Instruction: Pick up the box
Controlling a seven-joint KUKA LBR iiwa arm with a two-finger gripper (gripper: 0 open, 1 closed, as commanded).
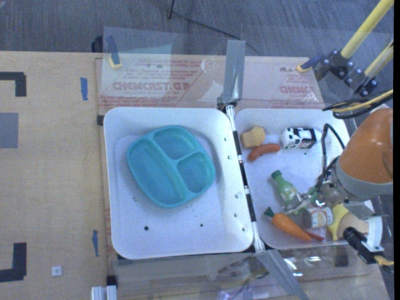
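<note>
A small tan box [253,136] lies at the far left corner of the right bin [275,120], next to the divider. My gripper [311,200] hangs low over the near right part of that bin, well away from the box. It is close to a green bottle [284,187] and a small labelled container [319,218]. The arm's orange band [375,149] sits above it at the right edge.
The right bin also holds a red-orange sausage shape [264,150] just in front of the box, a black-and-white cow toy [299,137], a carrot [290,225] and a yellow item [341,220]. A teal divided plate [170,165] lies in the left bin [125,230].
</note>
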